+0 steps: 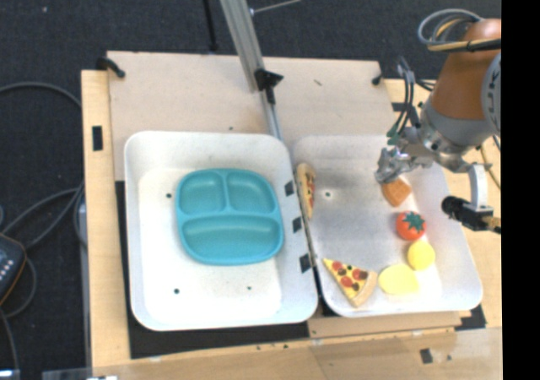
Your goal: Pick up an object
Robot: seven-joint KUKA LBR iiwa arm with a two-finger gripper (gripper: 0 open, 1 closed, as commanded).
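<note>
My gripper (391, 169) hangs over the upper right part of the right bin (354, 205). Directly below its tip lies a small orange-brown food piece (396, 192), touching or nearly touching it. I cannot tell whether the piece is held. A red tomato toy (411, 225) sits just below that, followed by a yellow lemon (422, 255) and a flat yellow piece (398, 279). A pizza slice (350, 279) lies near the bin's front edge.
A long brown bread-like toy (305, 188) rests along the edge between the two bins. The left bin (152, 285) holds a teal divided plate (229, 216). A metal post (240, 19) rises behind the bins. The arm's grey wrist (460, 116) stands over the right bin's rim.
</note>
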